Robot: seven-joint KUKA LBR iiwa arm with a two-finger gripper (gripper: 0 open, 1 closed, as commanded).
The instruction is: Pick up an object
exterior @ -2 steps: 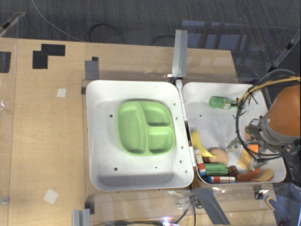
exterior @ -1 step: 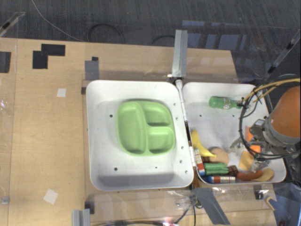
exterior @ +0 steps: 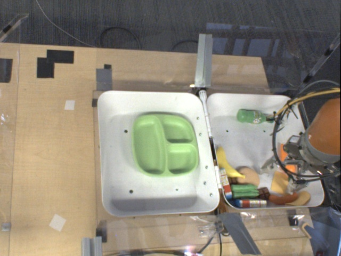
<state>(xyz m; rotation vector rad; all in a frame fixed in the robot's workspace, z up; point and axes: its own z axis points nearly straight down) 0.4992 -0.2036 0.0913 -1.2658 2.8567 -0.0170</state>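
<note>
Gripper (exterior: 292, 161) low over right bin (exterior: 234, 104), at its right side; fingers hidden in cables, state unclear. Orange-banded arm (exterior: 326, 132) just right of it. Green bottle (exterior: 251, 116) up-left of gripper, apart. Banana (exterior: 228, 165) and round tan piece (exterior: 248, 175) left of gripper. Markers (exterior: 246, 195) below-left. Brown sausage-like piece (exterior: 287, 198) just below. Left bin (exterior: 112, 159) far left, holding green divided tray (exterior: 164, 144).

Arm (exterior: 326, 129) enters from right, orange band uppermost, wrist pointing down. Gripper (exterior: 292, 164) low at frame's right side; cables loop around wrist.
</note>
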